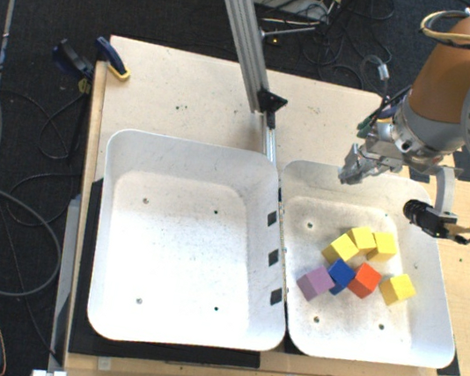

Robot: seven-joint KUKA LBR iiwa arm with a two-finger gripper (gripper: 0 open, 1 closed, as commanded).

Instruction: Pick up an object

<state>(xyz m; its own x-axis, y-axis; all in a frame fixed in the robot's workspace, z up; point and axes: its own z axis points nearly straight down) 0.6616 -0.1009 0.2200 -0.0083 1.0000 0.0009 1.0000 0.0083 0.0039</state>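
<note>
Several small blocks lie clustered in the right bin (pixel 429 336): three yellow ones (pixel 343 246) (pixel 364 240) (pixel 385 244) in a row, a fourth yellow block (pixel 397 289) further right, a blue block (pixel 342 274), an orange-red block (pixel 365 280) and a purple block (pixel 316 283). My gripper (pixel 353 173) hangs over the far edge of the right bin, above and behind the blocks, with nothing visible between its fingers. Its fingers look close together.
The left bin (pixel 111 233) sits beside the right one. A slanted metal pole (pixel 247 37) comes down to the gap between the bins at the back. A blue and yellow clamp (pixel 96 59) grips the bench's far left corner.
</note>
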